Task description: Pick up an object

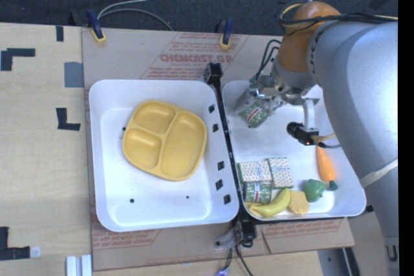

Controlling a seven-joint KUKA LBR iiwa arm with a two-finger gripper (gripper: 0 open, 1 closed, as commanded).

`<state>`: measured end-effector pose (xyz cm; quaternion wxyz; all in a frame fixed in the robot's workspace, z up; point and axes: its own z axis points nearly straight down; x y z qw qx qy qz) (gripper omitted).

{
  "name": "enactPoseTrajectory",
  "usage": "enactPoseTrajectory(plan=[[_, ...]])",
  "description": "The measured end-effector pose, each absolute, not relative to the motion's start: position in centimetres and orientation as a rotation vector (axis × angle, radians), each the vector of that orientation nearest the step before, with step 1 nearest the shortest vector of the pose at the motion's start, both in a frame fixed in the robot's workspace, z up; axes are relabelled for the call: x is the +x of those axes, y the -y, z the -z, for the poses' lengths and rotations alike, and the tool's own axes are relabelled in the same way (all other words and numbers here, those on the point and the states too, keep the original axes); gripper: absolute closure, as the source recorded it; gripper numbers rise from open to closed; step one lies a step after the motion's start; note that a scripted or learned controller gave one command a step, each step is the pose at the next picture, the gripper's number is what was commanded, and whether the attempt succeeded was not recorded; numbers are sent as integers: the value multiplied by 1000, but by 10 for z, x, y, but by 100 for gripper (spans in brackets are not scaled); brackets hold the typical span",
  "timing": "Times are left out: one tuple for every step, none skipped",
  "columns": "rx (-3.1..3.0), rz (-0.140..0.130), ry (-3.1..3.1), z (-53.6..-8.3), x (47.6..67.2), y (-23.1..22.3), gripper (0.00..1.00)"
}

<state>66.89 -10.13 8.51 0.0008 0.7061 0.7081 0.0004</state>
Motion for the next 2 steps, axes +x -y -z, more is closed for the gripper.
enactPoseTrajectory(plan=[[2214, -2, -2223, -96, 670, 101, 100], [2218, -3, -2225, -185, 653, 13, 100]])
